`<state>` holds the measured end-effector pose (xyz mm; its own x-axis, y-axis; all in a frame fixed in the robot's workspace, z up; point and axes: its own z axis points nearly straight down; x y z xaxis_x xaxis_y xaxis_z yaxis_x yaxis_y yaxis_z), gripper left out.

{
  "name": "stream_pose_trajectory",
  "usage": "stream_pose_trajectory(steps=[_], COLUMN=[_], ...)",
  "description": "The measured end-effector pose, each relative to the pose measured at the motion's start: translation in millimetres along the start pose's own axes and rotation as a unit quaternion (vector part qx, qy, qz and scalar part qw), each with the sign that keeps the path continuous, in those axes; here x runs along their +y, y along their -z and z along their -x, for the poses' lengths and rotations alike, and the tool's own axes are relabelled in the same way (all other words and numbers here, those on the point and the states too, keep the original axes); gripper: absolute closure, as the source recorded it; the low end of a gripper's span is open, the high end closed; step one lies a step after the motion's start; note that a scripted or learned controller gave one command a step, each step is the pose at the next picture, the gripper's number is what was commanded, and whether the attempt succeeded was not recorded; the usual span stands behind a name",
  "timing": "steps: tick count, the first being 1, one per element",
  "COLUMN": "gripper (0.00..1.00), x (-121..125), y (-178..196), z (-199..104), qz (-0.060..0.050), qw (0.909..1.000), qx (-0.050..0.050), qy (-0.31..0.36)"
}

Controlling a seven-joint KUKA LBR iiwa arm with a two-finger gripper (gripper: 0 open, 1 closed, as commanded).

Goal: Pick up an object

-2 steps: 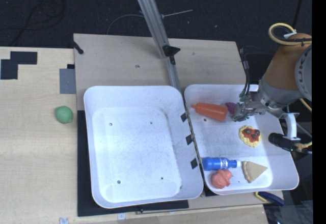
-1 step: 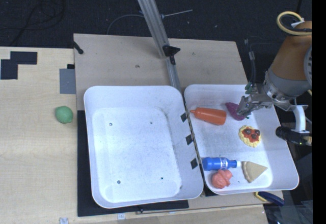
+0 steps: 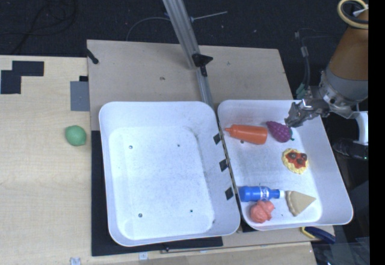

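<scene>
A purple grape bunch (image 3: 279, 131) lies in the upper part of the right bin (image 3: 337, 197), just below and left of the gripper (image 3: 296, 114). The gripper's tip hangs at the bin's upper right rim, right beside the grapes; whether it touches them cannot be told, and the fingers are too small and dark to say whether they stand wide or narrow. Nothing shows between them.

Just left of the grapes lies an orange carrot (image 3: 246, 133), lengthwise across the bin, near the divide between bins. Below the grapes sits a small yellow tart with dark berries (image 3: 295, 160). Along the lower edge lie a blue bottle with a white cap (image 3: 260, 193), a pink lump (image 3: 261, 211) touching it from below, and a tan wedge (image 3: 299, 202) to their right.

The left bin (image 3: 114, 137) sits beside it on the counter (image 3: 36, 161), where a green ball (image 3: 76, 135) rests well apart to the left
</scene>
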<state>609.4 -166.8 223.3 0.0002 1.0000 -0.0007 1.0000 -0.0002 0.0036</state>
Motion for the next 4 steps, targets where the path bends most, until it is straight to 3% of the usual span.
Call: stream_pose_trajectory(steps=[1,2,4], gripper=[1.00,1.00,1.00], x=[-1,-5,-3], y=[63,60,19], z=[0,-51,-153], qz=[0.001,-0.002,-0.003], qw=[1.0000,1.0000,1.0000], qx=[0.000,0.001,0.001], qy=[0.000,0.002,0.002])
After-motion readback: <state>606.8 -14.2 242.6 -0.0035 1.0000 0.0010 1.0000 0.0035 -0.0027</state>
